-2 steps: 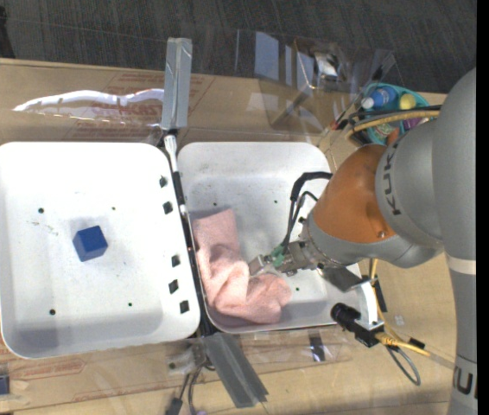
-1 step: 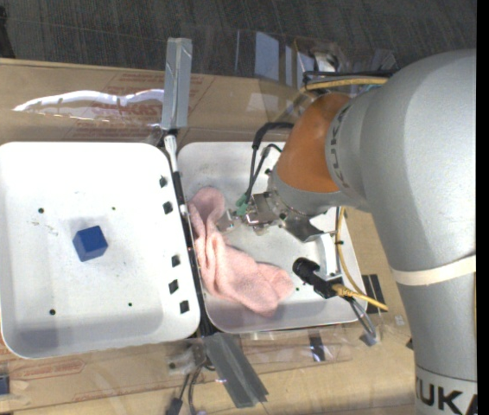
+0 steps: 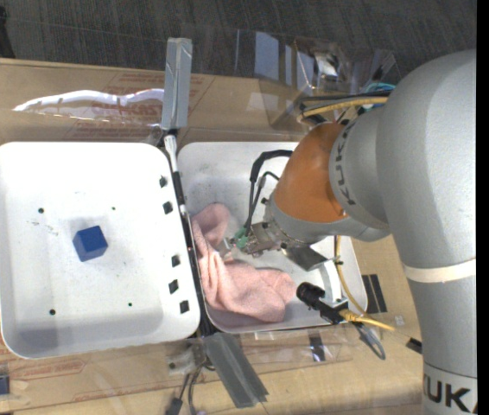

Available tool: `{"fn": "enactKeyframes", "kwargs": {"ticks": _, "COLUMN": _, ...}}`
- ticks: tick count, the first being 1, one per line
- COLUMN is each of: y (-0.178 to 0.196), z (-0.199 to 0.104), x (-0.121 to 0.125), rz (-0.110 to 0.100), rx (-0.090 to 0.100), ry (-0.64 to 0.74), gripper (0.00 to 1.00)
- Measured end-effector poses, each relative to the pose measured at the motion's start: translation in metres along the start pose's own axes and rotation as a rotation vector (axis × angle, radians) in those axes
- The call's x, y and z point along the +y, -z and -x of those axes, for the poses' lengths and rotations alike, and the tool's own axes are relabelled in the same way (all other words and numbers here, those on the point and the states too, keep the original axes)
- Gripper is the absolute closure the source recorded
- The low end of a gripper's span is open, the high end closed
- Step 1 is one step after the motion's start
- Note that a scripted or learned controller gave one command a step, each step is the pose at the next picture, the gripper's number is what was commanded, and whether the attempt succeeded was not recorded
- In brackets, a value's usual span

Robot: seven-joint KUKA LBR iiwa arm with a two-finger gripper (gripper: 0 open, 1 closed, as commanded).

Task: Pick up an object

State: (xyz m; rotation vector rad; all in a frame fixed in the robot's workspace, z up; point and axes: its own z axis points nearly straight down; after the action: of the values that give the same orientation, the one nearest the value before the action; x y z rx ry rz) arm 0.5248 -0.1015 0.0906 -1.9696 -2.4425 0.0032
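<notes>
1. While the grey arm is reaching in from the right, its orange band is sitting over the right bin, and the gripper is hanging low inside that bin.
2. The gripper is hovering right at the upper edge of a pink cloth, which is lying crumpled along the right bin's left wall and across its near floor.
3. Whether the gripper is touching the cloth or merely poised just above it is not coming through clearly from this angle.
4. The state of the jaws is something I cannot tell, since the wrist is covering them.
5. A blue cube is sitting alone on the floor of the left bin, well apart from the gripper.
6. A black cable is looping from the wrist over the right bin's far side.
7. Both bins are resting side by side on a brown cardboard sheet covering the bench.
</notes>
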Motion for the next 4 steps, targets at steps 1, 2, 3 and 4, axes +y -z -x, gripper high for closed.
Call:
{"fn": "enactKeyframes", "kwargs": {"ticks": 1, "y": 0.114, "z": 0.035, "x": -0.033, "rz": 0.004, "rx": -0.002, "ry": 0.074, "gripper": 0.00}}
{"fn": "enactKeyframes", "kwargs": {"ticks": 2, "y": 0.001, "z": 0.078, "x": -0.057, "rz": 0.004, "rx": -0.001, "ry": 0.068, "gripper": 0.00}}
{"fn": "enactKeyframes", "kwargs": {"ticks": 3, "y": 0.002, "z": 0.088, "x": -0.038, "rz": 0.005, "rx": -0.003, "ry": 0.275, "gripper": 0.00}}
{"fn": "enactKeyframes", "kwargs": {"ticks": 4, "y": 0.001, "z": 0.032, "x": -0.056, "rz": 0.003, "rx": -0.001, "ry": 0.367, "gripper": 0.00}}
